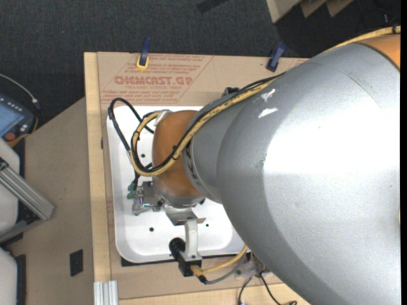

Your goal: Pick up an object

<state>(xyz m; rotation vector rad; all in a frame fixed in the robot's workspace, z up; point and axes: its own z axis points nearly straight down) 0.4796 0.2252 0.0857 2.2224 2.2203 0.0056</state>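
Camera view is dominated by the grey arm, which is reached in from the right over a white bin. Its orange band is wrapped by yellow and black cables. The gripper is hidden beneath the wrist, so its state cannot be told. No object for picking can be made out. On the brown cardboard sheet, red lettering reading "CHEMCAST GP" is printed. Two blue clamps are fixed at the tabletop's far edge.
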